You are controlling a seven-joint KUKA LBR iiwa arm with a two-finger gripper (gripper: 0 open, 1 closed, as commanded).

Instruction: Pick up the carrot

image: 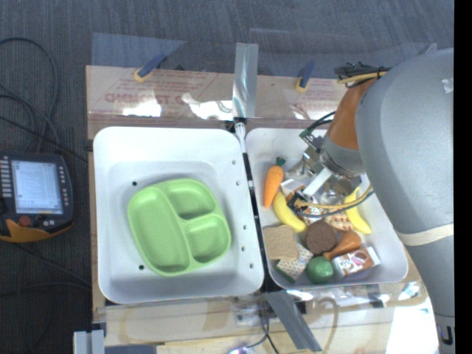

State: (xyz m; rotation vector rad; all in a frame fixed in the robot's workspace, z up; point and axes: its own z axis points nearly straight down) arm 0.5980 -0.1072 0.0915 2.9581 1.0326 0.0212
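Observation:
The carrot [273, 184], orange with a green top, lies on the left side of the right bin [395, 265], close to the divider, tip pointing toward the front. My gripper [308, 192] hangs low in the right bin just to the right of the carrot, over the pile of toy food. Its metal parts sit above a banana [287, 214]. The carrot lies free on the bin floor, beside the gripper and not between its fingers.
The left bin [110, 161] holds a green three-compartment plate [178, 226]. The right bin's front holds a brown cookie [321, 237], crackers [280, 243], a green lime [320, 270], a second orange piece [345, 243] and a small packet [355, 260]. The big grey arm [413, 139] covers the bin's right side.

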